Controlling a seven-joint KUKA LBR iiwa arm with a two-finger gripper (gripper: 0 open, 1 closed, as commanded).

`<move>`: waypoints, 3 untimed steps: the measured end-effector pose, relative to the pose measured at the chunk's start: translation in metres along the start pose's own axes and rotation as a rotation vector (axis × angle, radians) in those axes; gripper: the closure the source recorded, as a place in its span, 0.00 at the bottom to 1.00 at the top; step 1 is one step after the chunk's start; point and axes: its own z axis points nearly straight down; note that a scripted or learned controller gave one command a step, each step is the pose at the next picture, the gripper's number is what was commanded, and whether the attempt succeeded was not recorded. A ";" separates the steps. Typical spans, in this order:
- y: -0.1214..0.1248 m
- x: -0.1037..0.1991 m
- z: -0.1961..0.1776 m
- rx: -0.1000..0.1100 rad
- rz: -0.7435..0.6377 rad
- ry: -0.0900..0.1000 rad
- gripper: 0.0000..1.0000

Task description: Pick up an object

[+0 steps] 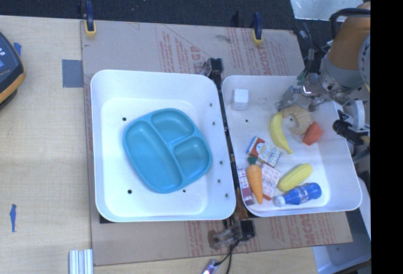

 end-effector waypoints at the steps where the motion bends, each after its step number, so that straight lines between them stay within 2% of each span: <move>1: 0.001 0.077 -0.096 -0.001 -0.002 0.001 0.00; 2: -0.028 0.078 0.003 0.005 0.000 0.000 0.00; 3: -0.050 0.068 0.001 0.003 0.000 0.000 0.00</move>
